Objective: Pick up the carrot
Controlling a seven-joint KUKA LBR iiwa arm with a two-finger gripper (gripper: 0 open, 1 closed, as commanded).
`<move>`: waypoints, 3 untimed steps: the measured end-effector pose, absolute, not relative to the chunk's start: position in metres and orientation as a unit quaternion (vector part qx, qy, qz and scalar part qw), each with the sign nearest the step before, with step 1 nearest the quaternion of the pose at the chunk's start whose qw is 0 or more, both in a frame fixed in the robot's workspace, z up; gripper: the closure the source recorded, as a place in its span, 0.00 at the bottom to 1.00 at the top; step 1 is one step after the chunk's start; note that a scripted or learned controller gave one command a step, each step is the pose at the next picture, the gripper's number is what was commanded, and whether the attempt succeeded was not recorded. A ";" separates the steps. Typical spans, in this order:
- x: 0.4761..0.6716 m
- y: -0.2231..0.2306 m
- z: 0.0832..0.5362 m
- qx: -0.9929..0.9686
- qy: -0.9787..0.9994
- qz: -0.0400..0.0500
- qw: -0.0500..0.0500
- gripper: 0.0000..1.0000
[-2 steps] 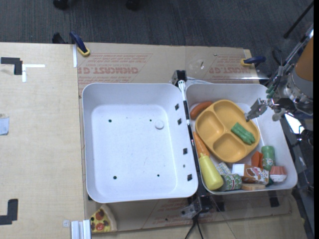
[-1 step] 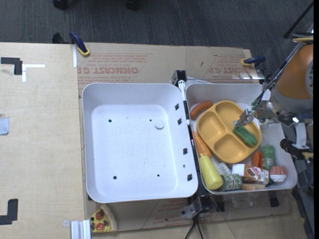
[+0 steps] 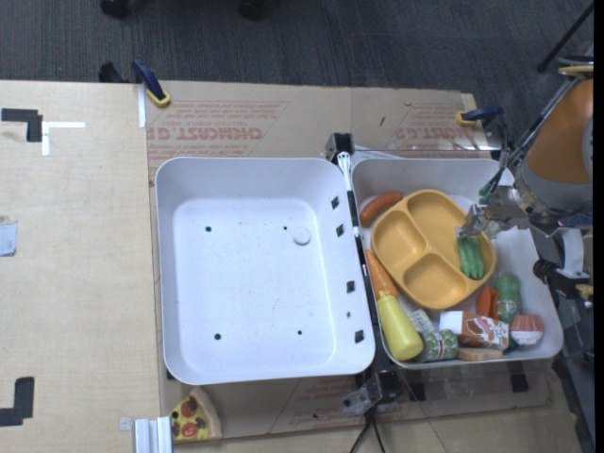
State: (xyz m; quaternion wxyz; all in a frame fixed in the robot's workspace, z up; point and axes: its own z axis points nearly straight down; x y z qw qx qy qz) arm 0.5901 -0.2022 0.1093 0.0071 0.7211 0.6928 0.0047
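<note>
Your end effector (image 3: pixel 475 226) hovers over the yellow plate (image 3: pixel 415 243); grip state, can't tell. Carrot (image 3: pixel 378 275) untouched. Next, shift left

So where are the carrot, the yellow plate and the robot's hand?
carrot (image 3: pixel 378 276): camera view, on its orange middle, beside the bin's left wall.
yellow plate (image 3: pixel 411 237): camera view, on the bare left compartment.
hand (image 3: pixel 475 226): camera view, between its fingertips over the plate's right rim.

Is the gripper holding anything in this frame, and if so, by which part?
Cannot be told. The gripper sits just above a green vegetable at the yellow plate's rim. The carrot lies apart, untouched.
</note>
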 end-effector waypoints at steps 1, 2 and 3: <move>0.633 -0.154 0.199 0.818 0.576 -0.007 0.009 1.00; 0.638 -0.158 0.157 0.822 0.569 -0.013 0.020 1.00; 0.658 -0.140 0.101 0.780 0.625 -0.012 0.027 1.00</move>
